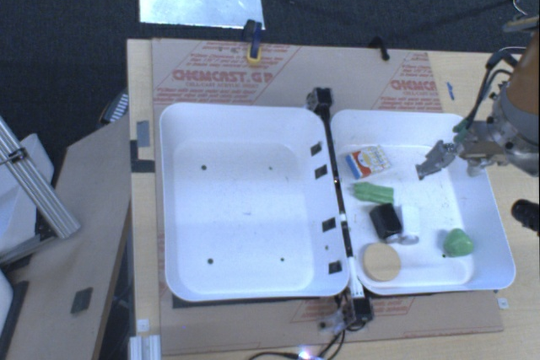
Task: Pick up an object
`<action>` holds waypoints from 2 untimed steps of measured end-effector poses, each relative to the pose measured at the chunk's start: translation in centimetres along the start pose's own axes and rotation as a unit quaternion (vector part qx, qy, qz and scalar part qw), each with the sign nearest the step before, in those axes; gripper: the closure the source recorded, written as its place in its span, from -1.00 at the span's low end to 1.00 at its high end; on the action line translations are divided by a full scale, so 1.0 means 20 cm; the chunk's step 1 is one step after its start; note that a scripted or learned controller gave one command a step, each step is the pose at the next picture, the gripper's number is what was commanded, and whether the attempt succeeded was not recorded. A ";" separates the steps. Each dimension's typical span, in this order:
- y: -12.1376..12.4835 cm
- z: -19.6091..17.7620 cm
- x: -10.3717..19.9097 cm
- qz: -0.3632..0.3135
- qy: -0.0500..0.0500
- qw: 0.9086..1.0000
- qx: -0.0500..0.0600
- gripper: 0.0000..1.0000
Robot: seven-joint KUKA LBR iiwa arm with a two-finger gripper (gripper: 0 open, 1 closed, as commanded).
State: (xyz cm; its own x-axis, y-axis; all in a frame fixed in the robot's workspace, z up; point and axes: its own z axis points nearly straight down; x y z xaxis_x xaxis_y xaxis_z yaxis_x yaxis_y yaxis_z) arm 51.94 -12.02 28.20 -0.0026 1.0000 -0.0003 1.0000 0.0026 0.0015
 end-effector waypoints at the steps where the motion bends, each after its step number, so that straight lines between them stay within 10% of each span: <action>1: 0.08 1.00 -0.02 0.000 0.001 1.000 0.006 -1.00; 2: -0.17 0.99 0.02 0.001 0.000 1.000 0.000 -1.00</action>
State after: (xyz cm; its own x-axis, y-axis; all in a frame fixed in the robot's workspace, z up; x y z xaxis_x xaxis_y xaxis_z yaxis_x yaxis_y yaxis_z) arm 48.55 -11.68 8.48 0.0001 1.0000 -0.0009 1.0000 -0.0001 0.0020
